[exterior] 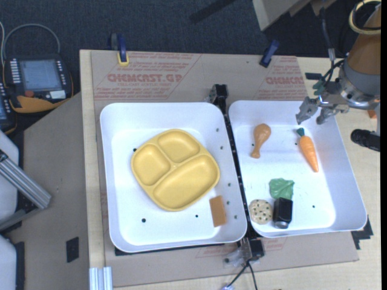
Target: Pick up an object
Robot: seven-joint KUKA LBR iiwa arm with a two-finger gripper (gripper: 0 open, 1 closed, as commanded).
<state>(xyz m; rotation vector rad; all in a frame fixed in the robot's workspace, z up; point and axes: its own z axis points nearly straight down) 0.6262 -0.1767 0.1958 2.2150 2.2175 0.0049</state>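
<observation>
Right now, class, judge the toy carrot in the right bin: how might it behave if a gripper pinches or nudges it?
The carrot looks like moulded plastic, so probably stiff and light. Its tapered, rounded body may slip out of a pinch near the narrow end. Lying flat on the smooth right bin, it would likely roll or slide if nudged sideways.

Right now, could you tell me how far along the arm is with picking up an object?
Nothing looks picked yet. The gripper is poised over the right white bin's upper edge, its fingers open with nothing between them. Just below it lies the orange toy carrot, flat on the bin floor, with the tan toy drumstick further left. Left to do: descend, close on an item and lift it.
</observation>
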